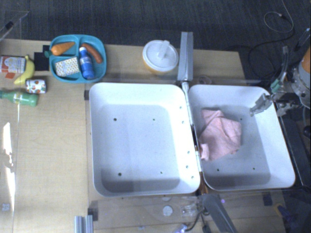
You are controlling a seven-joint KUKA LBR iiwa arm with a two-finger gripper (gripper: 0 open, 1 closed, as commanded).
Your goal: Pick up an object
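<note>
A crumpled pink cloth (pixel 221 132) lies in the left half of the right white bin (pixel 277 149), close to the wall between the bins. My gripper (pixel 271 107) hangs over that bin's far right corner, up and to the right of the cloth and well apart from it. Its fingers stand open, with nothing between them. One grey finger (pixel 260 105) points down-left toward the bin floor.
The left white bin (pixel 102 144) sits beside the right one. Behind it are a blue divided tray (pixel 99 50) of toy food and a round white-lidded tub (pixel 160 56). A banana (pixel 25 71), a small can (pixel 36 86) and a green bottle (pixel 20 98) lie on the bench at far left.
</note>
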